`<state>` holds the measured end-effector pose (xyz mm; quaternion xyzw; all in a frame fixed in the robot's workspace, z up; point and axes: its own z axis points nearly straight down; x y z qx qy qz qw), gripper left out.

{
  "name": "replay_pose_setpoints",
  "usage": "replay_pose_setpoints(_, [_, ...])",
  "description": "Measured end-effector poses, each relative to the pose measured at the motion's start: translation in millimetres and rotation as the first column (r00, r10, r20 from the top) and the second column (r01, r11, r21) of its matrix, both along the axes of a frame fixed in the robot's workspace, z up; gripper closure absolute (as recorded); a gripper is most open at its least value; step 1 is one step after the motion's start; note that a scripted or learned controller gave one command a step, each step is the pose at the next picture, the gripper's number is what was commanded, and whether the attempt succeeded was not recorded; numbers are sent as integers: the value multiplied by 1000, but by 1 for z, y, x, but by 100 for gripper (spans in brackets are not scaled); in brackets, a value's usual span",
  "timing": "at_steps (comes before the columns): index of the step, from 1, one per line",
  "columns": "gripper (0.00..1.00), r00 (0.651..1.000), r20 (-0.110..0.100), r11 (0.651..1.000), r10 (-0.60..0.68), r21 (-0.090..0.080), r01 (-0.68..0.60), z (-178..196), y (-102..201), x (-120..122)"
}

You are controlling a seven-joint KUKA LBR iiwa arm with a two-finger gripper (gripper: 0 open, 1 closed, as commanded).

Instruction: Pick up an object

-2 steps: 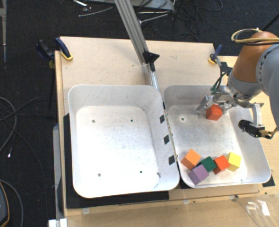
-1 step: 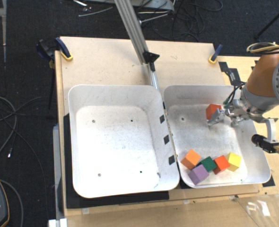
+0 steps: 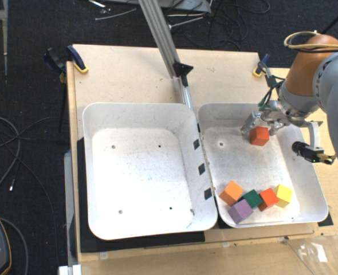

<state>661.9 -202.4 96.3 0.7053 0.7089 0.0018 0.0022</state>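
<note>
Leftmost, the shallow white plastic left bin [image 3: 137, 171] holds nothing, while the matching white right bin [image 3: 306, 202] holds six small cubes: one orange block [image 3: 232, 192], one purple [image 3: 241, 209], one green [image 3: 252, 199], one red-orange [image 3: 268, 197] and one yellow [image 3: 283, 194] huddled near its front rim. Farther back, the two-finger gripper [image 3: 261, 129] pinches a sixth, red cube [image 3: 259, 136], seemingly just above the floor. By my reading the grasp step is done; next comes a straight lift clear.

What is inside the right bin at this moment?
The right bin holds a red block beneath the end effector, plus orange, green, purple, red-orange and yellow blocks. The end effector covers the floor behind.
</note>
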Motion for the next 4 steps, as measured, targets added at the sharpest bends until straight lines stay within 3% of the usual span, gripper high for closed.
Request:
replay_pose_setpoints(1, [100, 1000, -2, 1000, -1, -2, 1, 10, -1, -2])
replay_pose_setpoints(2, [100, 1000, -9, 1000, 0, 3, 0, 22, 58, -51])
replay_pose_setpoints(3, [100, 1000, 2, 1000, 6, 4, -6, 103, 162, -37])
replay_pose_setpoints(4, [100, 1000, -3, 1000, 6, 3, -6, 99, 250, -12])
